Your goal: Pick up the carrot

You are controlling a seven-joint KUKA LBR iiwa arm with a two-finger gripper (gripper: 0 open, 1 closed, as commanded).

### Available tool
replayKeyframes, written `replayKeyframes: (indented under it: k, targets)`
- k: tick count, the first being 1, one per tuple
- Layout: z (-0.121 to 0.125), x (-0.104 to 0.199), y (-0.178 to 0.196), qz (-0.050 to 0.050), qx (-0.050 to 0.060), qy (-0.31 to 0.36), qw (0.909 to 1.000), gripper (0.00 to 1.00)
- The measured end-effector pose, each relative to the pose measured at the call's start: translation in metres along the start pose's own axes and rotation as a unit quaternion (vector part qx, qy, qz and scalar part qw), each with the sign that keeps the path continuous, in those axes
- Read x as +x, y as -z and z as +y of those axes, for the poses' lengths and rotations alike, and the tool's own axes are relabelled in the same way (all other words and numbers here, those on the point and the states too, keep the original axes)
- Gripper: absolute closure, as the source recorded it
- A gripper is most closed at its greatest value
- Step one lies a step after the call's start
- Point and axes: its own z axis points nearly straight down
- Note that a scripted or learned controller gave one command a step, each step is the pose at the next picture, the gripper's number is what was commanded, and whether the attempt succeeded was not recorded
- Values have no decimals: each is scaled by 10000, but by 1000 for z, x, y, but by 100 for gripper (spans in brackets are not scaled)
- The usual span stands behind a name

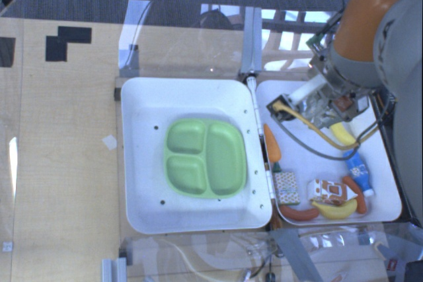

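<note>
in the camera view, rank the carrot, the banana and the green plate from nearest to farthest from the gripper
Measured from the gripper in the right bin:
1. Carrot, lying along that bin's left wall, just down-left of the gripper.
2. Banana, at the near edge of the same bin, beside the sausage.
3. Green plate, a divided plate in the middle of the left bin, farthest away.

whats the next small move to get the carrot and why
Probably shift the gripper left and slightly toward the near edge, to hang over the carrot. The carrot lies against the left wall of the right bin, beside the divider, while the gripper sits farther right and back, over the bin's upper middle, not yet above it.
</note>
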Motion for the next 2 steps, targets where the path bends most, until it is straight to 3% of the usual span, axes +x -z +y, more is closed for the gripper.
replayKeyframes:
  k: [1,2]
  targets:
    - [-20,-18,34,27,-1,1498,9887,100]
    - [12,-64,-44,16,8,3046,9525,100]
